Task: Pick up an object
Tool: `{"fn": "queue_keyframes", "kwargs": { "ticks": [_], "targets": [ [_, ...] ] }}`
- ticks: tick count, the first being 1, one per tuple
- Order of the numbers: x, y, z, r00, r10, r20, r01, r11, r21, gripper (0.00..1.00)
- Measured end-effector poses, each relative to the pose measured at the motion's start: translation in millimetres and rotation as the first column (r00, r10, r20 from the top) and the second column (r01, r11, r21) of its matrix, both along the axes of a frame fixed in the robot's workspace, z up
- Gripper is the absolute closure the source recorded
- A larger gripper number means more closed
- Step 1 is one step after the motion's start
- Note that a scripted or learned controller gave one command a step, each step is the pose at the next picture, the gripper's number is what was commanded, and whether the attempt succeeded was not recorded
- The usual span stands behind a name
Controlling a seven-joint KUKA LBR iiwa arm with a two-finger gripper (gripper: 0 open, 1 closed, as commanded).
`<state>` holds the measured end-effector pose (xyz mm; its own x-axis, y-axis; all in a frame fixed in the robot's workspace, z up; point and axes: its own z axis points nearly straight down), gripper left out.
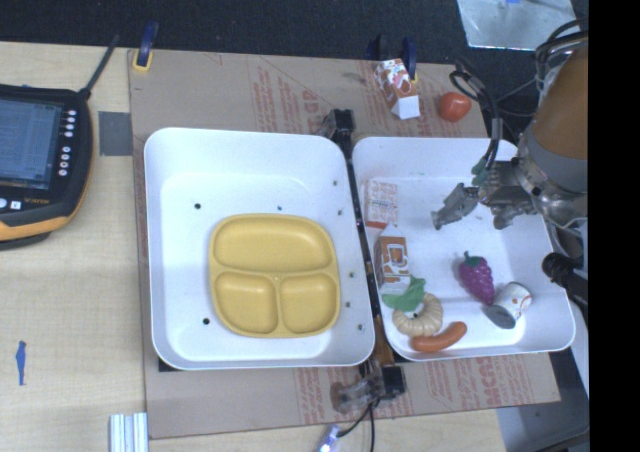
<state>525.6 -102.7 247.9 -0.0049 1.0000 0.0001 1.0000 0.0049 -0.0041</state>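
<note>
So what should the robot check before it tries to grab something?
1. Toys in reach: grapes, donut, sausage lie in the right bin. Ok.
2. Gripper over that bin. Ok.
3. Gripper right above a toy: bare floor beneath it. Not ok.
4. Toys spaced for grabbing: donut and sausage touch. Not ok.
5. Holding anything already: cannot tell.

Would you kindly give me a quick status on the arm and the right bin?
End effector open, empty, over right bin. Nearest items: snack packet, toy grapes. Nothing in the way.
</note>
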Motion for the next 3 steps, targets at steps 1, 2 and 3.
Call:
{"fn": "queue_keyframes", "kwargs": {
  "ticks": [1,2,3],
  "targets": [
    [5,-60,-27,1.000,-0.001,-0.002,0.001,1.000,-0.001,0.00],
    [-12,-82,-138,1.000,0.000,-0.004,0.000,1.000,0.001,0.00],
    [-30,-85,-157,1.000,0.001,0.000,-0.001,1.000,0.000,0.00]
  ]
}}
